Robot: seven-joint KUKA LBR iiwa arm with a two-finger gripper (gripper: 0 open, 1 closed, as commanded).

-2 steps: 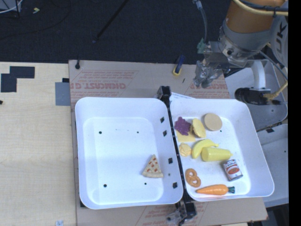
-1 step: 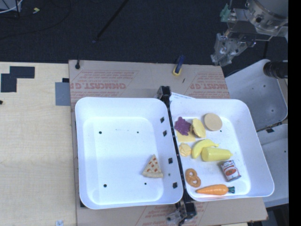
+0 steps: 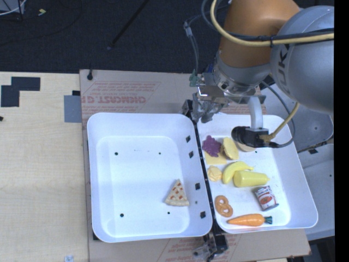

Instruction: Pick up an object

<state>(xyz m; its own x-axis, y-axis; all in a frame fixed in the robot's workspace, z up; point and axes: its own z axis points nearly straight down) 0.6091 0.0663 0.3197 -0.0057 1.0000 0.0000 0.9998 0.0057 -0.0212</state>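
Note:
My gripper (image 3: 205, 111) hangs over the far left corner of the right bin (image 3: 302, 201), just above and behind a purple bunch of grapes (image 3: 211, 144). Nothing shows in its grasp. Below the grapes lie a pale yellow slice (image 3: 216, 158), a yellow wedge (image 3: 230, 148), a banana (image 3: 234, 170), a yellow pepper (image 3: 250, 178), a red can (image 3: 265, 197), a pretzel (image 3: 223, 205) and a carrot (image 3: 248, 219). A pizza slice (image 3: 177, 194) lies alone in the left bin (image 3: 101, 162).
The divider (image 3: 199, 168) between the two bins runs right beside the gripper. The big orange and grey arm (image 3: 256, 31) covers the right bin's far edge. A black fitting (image 3: 248, 135) on a cable hangs near the yellow wedge. Cardboard (image 3: 125, 94) lies under the bins.

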